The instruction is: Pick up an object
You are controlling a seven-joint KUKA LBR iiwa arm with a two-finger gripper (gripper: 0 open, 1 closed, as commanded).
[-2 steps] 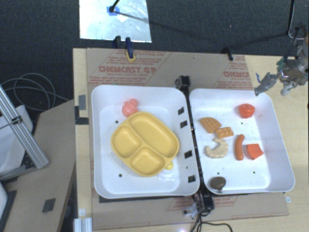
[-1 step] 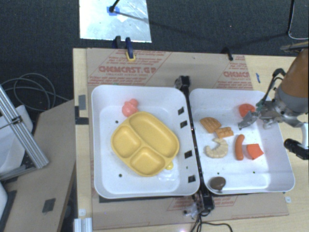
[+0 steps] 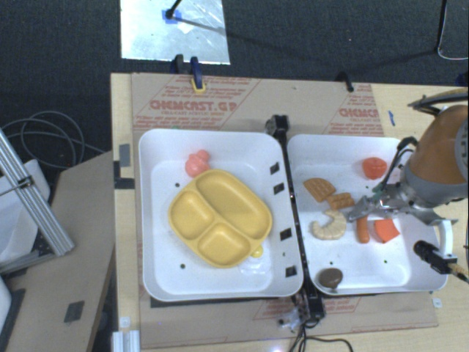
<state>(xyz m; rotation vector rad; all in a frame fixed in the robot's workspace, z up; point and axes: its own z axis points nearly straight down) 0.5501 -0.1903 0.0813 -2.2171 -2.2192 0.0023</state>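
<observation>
The right bin [image 3: 352,147] holds several toy foods: a red tomato [image 3: 374,167], a tan waffle piece [image 3: 319,188], a small brown piece [image 3: 341,200], a pale curved pastry [image 3: 329,228], an orange sausage [image 3: 363,230], an orange wedge [image 3: 386,230] and a brown round piece [image 3: 330,277]. My gripper [image 3: 358,212] reaches in from the right and hangs low over the bin's middle. It is just above the sausage's top end and right of the small brown piece. I see nothing held in it.
The left bin [image 3: 157,196] carries a yellow divided plate [image 3: 220,216] and a pink toy [image 3: 196,163] at its back. A black divider [image 3: 293,218] runs between the bins. The arm's orange band [image 3: 440,152] overhangs the right bin's right wall.
</observation>
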